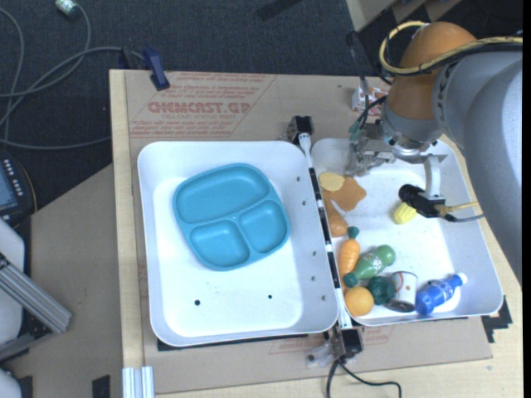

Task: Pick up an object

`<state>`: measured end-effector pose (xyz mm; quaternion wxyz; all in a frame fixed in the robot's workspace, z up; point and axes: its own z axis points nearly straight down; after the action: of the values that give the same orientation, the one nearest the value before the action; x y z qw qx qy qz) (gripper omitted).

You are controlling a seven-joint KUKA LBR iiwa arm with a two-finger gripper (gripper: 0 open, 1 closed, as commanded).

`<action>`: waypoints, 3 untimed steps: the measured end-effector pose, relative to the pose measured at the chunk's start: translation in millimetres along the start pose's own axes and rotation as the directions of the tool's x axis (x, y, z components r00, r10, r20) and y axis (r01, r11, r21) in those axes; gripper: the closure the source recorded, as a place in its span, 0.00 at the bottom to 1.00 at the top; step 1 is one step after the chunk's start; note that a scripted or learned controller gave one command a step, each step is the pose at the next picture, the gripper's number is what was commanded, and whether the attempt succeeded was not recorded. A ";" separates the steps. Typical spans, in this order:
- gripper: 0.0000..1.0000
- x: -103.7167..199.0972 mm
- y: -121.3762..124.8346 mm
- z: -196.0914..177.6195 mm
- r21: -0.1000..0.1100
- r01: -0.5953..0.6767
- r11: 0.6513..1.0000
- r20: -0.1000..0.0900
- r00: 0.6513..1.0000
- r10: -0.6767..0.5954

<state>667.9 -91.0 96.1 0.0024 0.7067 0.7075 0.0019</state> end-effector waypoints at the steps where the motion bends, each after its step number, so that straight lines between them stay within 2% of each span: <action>1: 0.00 0.0 -0.3 0.7 0.001 0.000 1.000 0.000 1.000 0.000; 2: 0.00 -5.1 -34.6 9.5 0.004 -0.004 1.000 0.000 1.000 0.004; 3: 0.00 -0.2 -52.1 10.9 0.009 -0.003 1.000 -0.002 1.000 0.003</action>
<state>615.9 -91.3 84.9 -0.0015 0.7077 0.7065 -0.0007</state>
